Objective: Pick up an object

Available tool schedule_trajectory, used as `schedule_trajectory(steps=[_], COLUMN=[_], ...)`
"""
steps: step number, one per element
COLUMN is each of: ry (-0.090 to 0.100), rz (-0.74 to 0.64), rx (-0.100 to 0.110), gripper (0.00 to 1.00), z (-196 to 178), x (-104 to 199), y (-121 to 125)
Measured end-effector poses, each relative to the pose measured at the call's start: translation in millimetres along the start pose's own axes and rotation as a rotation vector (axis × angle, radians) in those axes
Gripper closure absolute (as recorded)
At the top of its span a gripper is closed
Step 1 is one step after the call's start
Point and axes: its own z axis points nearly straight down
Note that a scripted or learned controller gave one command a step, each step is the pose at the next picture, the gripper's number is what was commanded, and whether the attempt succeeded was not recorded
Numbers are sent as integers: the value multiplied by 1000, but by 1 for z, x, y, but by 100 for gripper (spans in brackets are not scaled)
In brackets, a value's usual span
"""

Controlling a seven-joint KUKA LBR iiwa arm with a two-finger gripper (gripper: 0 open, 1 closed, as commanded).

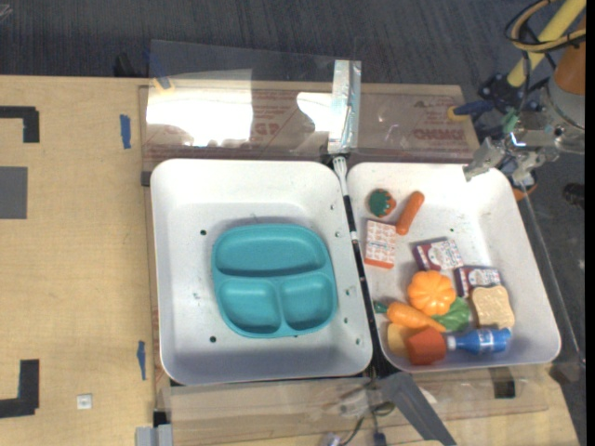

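The right bin [530,249] holds a pile of toy food. An orange pumpkin [431,291] sits in the middle, with a bread slice [491,307] and a blue bottle [482,342] to its right. A red block [426,347] and a carrot [409,316] lie at the front. Toward the back are an orange sausage [409,212], a green and red piece [379,202] and a white carton [378,243]. Two purple packets [435,253] lie near the middle. My gripper [499,156] hangs over the bin's back right corner, apart from all the toys.
A teal divided tray [272,279] lies in the left bin [177,249]. A clear plastic wall [344,105] stands behind both bins. Yellow and blue cables [539,26] hang at the top right by the arm.
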Motion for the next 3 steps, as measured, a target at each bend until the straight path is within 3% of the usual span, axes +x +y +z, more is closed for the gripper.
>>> schedule_trajectory(steps=[1, 2, 3], ry=[-1, 2, 0], rz=[-13, 27, -67], rx=[-5, -3, -4], gripper=[0, 0, 0], z=[127, 128, 127], x=[22, 91, 108], y=[-36, -55, -120])
